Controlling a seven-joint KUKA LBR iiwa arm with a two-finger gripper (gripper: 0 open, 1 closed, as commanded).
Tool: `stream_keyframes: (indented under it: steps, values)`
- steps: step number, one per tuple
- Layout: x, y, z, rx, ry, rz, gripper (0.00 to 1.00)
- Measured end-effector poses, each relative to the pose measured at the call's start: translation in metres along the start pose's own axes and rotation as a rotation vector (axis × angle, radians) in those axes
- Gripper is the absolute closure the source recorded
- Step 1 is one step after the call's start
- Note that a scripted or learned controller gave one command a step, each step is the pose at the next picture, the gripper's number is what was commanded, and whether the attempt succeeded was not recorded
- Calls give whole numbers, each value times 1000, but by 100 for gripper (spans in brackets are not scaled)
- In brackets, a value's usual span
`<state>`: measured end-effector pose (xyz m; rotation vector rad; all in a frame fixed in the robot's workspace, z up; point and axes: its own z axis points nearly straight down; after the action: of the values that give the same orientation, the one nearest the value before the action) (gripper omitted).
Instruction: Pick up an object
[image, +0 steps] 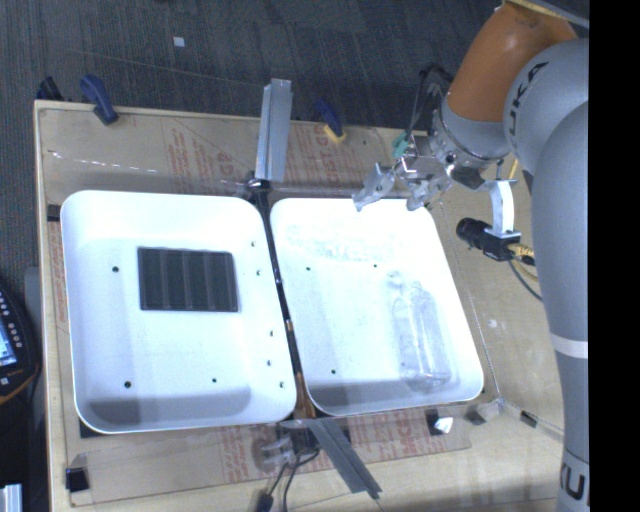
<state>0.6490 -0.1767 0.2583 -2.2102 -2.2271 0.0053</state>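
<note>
The arm (560, 200) was a thick, rounded tube of pale grey, with a broad orange band (495, 60) above the wrist and dark lettering where the grey met the orange. A thin white ring crossed the grey lower down. The hand (395, 190) was small, of bare silvery metal, with thin dark cables and a green part beside it. A black cylinder with a white bracket (495, 235) stuck out below the wrist.

Two white bins (90, 215), one clear bottle (420, 335), one dark ribbed block (188, 280).
</note>
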Motion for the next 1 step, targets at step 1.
stream_keyframes:
  steps: [1]
  values:
    - [-10, -87, 79, 0, 0, 185, 0]
